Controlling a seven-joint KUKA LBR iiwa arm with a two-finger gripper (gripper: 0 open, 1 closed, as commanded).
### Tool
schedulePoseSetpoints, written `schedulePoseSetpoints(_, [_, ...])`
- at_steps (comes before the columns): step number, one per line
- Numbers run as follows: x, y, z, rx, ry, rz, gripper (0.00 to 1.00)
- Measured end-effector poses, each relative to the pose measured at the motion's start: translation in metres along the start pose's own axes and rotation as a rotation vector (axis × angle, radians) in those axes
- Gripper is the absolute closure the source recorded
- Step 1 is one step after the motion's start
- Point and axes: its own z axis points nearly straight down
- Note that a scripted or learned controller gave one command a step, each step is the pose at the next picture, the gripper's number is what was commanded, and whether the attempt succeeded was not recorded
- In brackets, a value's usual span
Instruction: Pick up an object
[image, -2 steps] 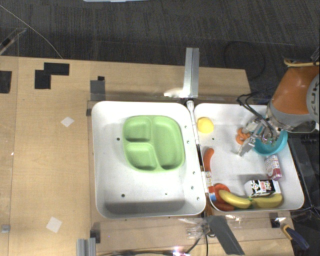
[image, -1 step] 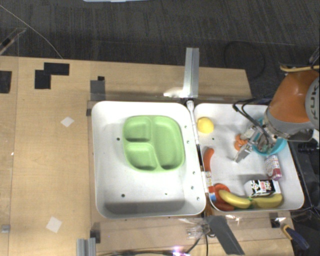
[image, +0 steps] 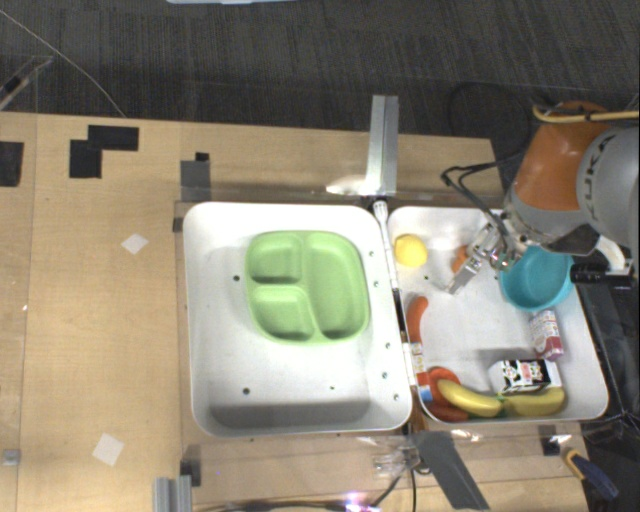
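Bearing two bins (image: 290, 415), wooden bench (image: 90, 330)

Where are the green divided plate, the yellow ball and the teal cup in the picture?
green divided plate (image: 305, 285): camera view, middle ridge between its compartments.
yellow ball (image: 410, 250): camera view, centre of the ball.
teal cup (image: 536, 281): camera view, inside of its bowl.
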Motion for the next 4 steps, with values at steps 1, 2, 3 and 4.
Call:
schedulePoseSetpoints(1, [0.047,0.043,0.000,-0.009,-0.007,0.137,0.00])
schedulePoseSetpoints(2, [0.030,0.050,0.000,-0.002,0.005,0.399,0.00])
schedulePoseSetpoints(3, [0.028,0.043,0.001,-0.007,-0.003,0.484,0.00])
schedulePoseSetpoints(4, [0.050,0.024,0.000,-0.010,-0.006,0.676,0.00])
